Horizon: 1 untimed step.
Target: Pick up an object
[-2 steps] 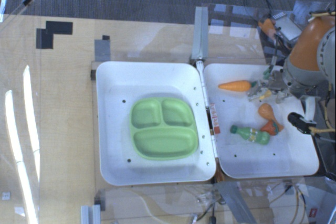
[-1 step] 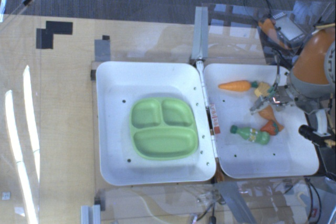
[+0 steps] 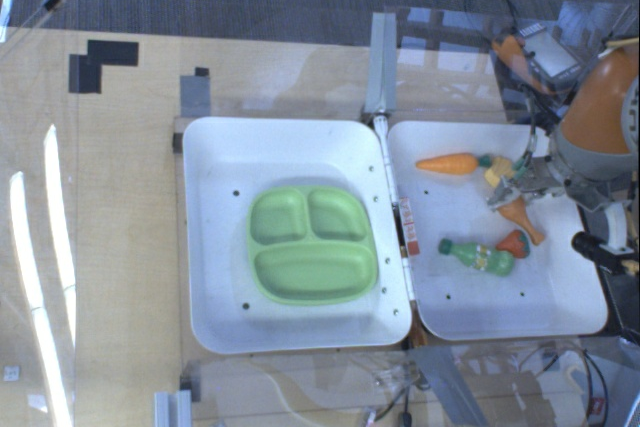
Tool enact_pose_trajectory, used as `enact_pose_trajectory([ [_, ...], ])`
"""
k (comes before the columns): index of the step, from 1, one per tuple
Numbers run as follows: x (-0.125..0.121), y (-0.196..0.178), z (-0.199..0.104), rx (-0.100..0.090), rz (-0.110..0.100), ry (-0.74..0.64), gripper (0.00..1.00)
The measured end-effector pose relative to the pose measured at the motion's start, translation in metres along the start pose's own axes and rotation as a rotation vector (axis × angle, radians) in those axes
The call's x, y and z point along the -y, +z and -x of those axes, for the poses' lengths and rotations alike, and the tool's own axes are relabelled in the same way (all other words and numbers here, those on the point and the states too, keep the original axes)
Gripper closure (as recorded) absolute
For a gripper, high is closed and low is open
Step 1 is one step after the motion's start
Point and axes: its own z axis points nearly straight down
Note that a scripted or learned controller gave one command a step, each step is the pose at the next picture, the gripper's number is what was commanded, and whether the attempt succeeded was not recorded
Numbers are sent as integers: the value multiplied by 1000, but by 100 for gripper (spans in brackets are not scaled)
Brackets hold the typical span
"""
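A: We're looking down on both bins, and the gripper (image 3: 513,187) sits in the right bin (image 3: 560,315), near its far right side, with the grey arm (image 3: 600,130) and its orange band coming in from the right edge.

B: How the gripper stands we can't tell; the metal tips blur together with what lies under them. We see nothing clearly clamped there.

A: Just up and to the left of the gripper lies the carrot (image 3: 449,164). Its long axis runs roughly left to right across the bin, pointed tip to the left, green top toward the gripper.

B: Right at the gripper there's a small yellow piece (image 3: 497,176), touching or nearly so. Directly below the tips we have an orange cone shape (image 3: 521,218), slanting down and to the right.

A: Further below and slightly left, the green bottle (image 3: 480,257) lies on its side, long axis left to right, neck pointing left. A small red piece (image 3: 514,242) sits against its right end.

B: Well off to the gripper's left, in the left bin (image 3: 215,215), we see the green divided plate (image 3: 312,245) lying flat, two small compartments on the far side, one long one near us.
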Motion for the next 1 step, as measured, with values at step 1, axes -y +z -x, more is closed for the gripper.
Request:
enact_pose_trajectory([
  [1,-34,-104,-68,-1,-8,-47,100],
])
